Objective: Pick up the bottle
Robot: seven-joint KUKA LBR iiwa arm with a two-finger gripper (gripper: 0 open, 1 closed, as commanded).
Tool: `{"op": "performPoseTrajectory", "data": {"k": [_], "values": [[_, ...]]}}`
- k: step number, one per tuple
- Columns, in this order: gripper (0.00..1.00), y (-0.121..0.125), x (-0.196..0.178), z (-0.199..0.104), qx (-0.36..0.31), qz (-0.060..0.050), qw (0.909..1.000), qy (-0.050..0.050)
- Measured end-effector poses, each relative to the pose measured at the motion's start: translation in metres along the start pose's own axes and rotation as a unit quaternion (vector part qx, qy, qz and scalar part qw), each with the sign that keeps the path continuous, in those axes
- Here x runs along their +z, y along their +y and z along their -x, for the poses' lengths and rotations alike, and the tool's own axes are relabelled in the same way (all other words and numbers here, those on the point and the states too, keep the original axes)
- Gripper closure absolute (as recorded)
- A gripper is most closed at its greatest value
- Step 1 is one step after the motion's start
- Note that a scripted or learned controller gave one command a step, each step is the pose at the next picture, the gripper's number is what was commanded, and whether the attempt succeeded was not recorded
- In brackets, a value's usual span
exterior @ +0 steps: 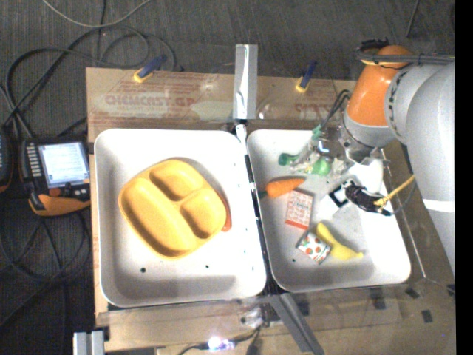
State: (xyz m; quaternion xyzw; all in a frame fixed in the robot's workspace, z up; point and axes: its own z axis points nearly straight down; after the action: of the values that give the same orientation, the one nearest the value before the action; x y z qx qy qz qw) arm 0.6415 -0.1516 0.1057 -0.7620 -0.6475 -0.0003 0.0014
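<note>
This looks like a robotics lab, not a home or a shop. A grey industrial arm (432,132) with an orange band reaches in over a work surface (177,98) topped with a printed board held down by blue and yellow clamps (148,68). Two shallow white bins (111,272) sit side by side on it, divided by a metal bracket (245,80). Black cables (81,39) trail loose across dark carpet, and a handheld control pendant (58,165) with a lit screen lies on the floor beside the bench.
</note>
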Motion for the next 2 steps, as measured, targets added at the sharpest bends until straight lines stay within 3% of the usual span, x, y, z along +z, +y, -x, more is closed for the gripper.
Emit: {"op": "performPoseTrajectory", "data": {"k": [1, 2], "values": [[0.0, 0.021, 0.015, 0.014, 0.014, -0.02, 0.9997, 0.0], [0.0, -0.014, 0.014, 0.051, 0.131, 0.009, 0.9913, 0.004]]}}
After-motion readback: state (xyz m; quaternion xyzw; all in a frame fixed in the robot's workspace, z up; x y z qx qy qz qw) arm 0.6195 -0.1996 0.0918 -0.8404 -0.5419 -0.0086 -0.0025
